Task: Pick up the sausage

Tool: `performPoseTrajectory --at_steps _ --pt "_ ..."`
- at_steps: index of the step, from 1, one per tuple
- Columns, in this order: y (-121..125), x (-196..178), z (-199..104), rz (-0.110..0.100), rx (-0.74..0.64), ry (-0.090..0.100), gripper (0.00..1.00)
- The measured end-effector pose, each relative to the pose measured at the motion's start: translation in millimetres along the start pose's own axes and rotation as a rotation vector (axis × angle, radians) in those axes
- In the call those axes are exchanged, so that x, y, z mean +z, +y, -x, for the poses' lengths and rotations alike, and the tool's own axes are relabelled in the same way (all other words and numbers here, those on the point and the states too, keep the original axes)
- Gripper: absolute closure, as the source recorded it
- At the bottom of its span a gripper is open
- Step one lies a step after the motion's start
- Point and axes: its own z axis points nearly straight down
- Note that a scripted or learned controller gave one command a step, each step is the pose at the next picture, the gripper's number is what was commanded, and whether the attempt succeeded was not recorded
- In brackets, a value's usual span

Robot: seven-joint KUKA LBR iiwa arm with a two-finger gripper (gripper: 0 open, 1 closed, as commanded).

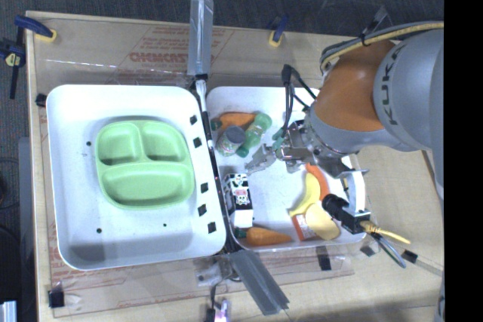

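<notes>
The sausage (235, 119), a short orange-brown cylinder, lies at the far end of the right bin (260, 96), beside a green bottle (253, 133) and a grey-capped can (227, 139). My gripper (260, 157) hangs over the middle of the right bin, a little nearer than the sausage and to its right, just past the green bottle. Its fingers are spread open with nothing between them. The grey arm with its orange band (351, 98) covers the bin's right side.
A green divided plate (143, 162) sits in the left bin (68, 109). The right bin also holds a small carton (240, 197), a carrot (268, 237), a banana (308, 196), a red-orange curved piece (318, 181) and a yellow-capped item (318, 223).
</notes>
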Motion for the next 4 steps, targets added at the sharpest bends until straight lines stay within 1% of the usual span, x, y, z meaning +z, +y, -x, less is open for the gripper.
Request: performPoseTrajectory --at_steps 1,2,3,4 --pt "7 -26 61 0.002 0.061 -0.001 0.00" --pt "-16 -34 80 0.001 0.015 0.000 0.00" --pt "-31 -13 81 0.003 0.086 0.000 0.00" --pt "6 -21 78 0.002 0.109 0.000 0.00"
